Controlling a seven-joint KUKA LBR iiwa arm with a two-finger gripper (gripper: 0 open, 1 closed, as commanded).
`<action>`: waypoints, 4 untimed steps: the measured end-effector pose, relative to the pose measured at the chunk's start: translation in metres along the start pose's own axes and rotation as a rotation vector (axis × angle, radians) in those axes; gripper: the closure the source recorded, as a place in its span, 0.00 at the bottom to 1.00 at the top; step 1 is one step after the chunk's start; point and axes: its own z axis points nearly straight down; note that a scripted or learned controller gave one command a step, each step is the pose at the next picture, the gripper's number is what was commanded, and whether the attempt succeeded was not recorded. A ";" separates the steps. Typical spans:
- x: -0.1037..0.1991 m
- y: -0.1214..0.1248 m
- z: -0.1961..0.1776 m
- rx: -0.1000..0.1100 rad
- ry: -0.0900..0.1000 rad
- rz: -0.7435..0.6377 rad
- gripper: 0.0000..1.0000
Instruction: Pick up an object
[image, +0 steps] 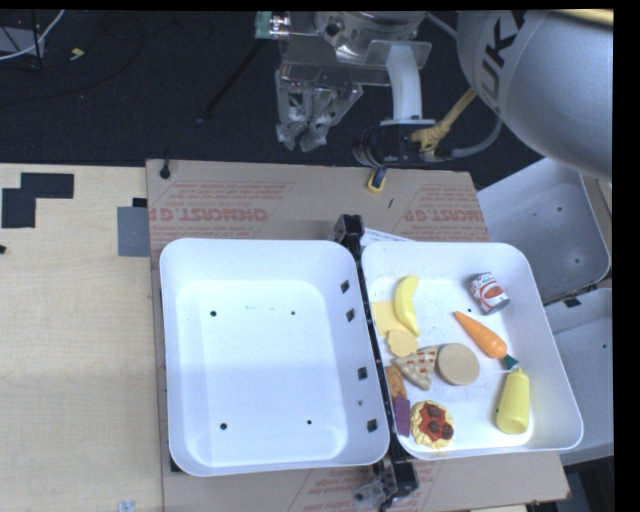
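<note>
The right bin (545, 330) holds several toy foods: a yellow banana (406, 303), a red-and-white can (489, 292), an orange carrot (480, 335), a round tan cookie (459, 364), a yellow bottle (513, 400), a small pizza (432, 423), a waffle piece (417, 366) and a purple item (401, 413). My gripper (312, 125) hangs high above the bench's far edge, over the dark floor, well away from both bins. Nothing shows between its fingers.
The left bin (190, 350) sits beside the right one, joined by a black clamp strip (360, 330). Both rest on a cardboard sheet (250, 205). The grey arm (540, 70) fills the upper right. Yellow cable (450, 115) loops near the wrist.
</note>
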 end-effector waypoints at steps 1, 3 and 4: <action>-0.023 0.019 -0.026 -0.008 -0.003 0.015 1.00; 0.039 0.018 -0.024 -0.002 -0.001 0.008 1.00; -0.010 0.019 -0.025 -0.003 -0.004 0.017 1.00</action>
